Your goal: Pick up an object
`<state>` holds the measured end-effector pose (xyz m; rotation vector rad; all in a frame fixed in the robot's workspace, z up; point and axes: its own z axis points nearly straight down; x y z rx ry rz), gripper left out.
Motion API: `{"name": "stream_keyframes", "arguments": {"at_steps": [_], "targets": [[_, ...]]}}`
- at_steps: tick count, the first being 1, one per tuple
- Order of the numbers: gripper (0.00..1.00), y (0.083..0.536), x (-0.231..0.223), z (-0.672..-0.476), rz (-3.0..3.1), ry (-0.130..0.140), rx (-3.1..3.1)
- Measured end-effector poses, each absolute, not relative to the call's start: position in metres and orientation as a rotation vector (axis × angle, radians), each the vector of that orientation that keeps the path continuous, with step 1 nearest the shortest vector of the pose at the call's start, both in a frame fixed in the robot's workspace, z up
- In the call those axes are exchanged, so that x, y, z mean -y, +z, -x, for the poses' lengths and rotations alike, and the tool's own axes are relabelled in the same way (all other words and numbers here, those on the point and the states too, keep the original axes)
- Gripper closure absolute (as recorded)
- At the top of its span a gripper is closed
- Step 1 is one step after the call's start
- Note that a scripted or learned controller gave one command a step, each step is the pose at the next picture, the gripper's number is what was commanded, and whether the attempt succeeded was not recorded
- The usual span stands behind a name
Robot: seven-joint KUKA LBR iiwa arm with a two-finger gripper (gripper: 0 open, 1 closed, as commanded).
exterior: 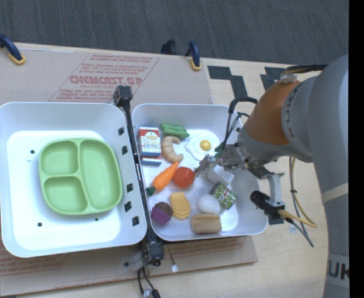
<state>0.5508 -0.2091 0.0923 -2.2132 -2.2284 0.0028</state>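
Observation:
My gripper (pixel 208 166) reaches into the right bin (pixel 250 219) from the right. It hangs low over the bin's middle, just right of a red tomato (pixel 184 177) and below a fried egg (pixel 202 146). Around it lie a carrot (pixel 164 176), a yellow corn piece (pixel 180 205), a white egg (pixel 209 204), a green-and-white packet (pixel 224 195), a bread roll (pixel 205 223) and a purple fruit (pixel 161 213). Nothing is visibly held.
A red box (pixel 149 140), a green pepper (pixel 174 130) and a croissant (pixel 169 148) lie at the right bin's far left. The left bin (pixel 14 228) holds a green divided plate (pixel 79 176). The divider (pixel 132 166) runs between the bins.

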Motion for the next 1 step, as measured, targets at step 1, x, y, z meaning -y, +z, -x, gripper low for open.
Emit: {"name": "stream_keyframes", "arguments": {"at_steps": [1], "targets": [[1.0,0.1026,0.2091,-0.5515,2.208,0.004,2.234]]}}
